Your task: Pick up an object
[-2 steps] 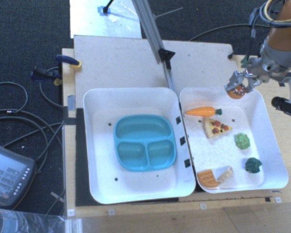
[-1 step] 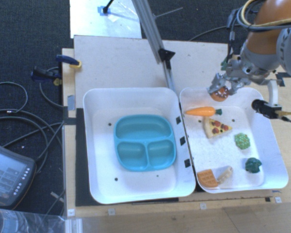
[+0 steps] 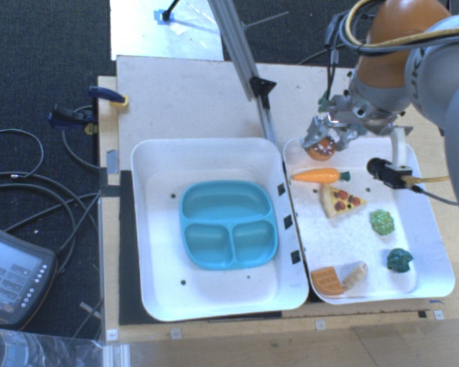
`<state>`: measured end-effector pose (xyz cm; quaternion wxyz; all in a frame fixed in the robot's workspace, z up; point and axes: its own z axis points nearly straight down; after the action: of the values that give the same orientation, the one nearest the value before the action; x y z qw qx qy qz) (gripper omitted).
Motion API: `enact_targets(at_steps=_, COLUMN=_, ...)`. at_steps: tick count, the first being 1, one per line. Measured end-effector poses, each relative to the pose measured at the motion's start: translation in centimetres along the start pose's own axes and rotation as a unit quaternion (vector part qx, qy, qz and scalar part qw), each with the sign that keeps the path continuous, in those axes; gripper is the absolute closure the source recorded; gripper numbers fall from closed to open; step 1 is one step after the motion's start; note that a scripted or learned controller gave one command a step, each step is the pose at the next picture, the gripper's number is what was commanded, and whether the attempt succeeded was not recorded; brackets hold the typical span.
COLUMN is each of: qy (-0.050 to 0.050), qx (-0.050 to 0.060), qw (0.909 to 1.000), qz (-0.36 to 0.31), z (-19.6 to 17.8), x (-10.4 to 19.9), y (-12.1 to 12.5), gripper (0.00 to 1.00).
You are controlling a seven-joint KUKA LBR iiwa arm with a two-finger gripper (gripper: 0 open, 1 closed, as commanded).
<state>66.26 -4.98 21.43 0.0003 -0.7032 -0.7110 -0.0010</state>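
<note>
My gripper [image 3: 324, 139] hangs over the far left corner of the right bin [image 3: 436, 277]. A small round orange-brown toy [image 3: 320, 151] sits between its fingertips, and the fingers look shut on it. Just below it in the bin lies an orange carrot [image 3: 316, 177] with a green top. Nearer to me follow a pizza slice [image 3: 340, 201], a light green ball [image 3: 382, 222], a dark green broccoli piece [image 3: 399, 260], an orange waffle piece [image 3: 328, 280] and a beige piece [image 3: 355, 273].
The left bin [image 3: 157, 281] holds a blue three-compartment plate [image 3: 229, 224]. A grey pole [image 3: 237, 40] slants down to the gap between the bins. A black fitting on a cable [image 3: 386, 171] hangs over the right bin's far side.
</note>
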Motion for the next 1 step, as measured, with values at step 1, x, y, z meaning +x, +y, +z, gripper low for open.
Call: enact_targets(at_steps=1, qy=0.000, qx=0.000, qw=1.0000, qz=0.000, z=0.18, x=4.57, y=-0.29, gripper=1.00)
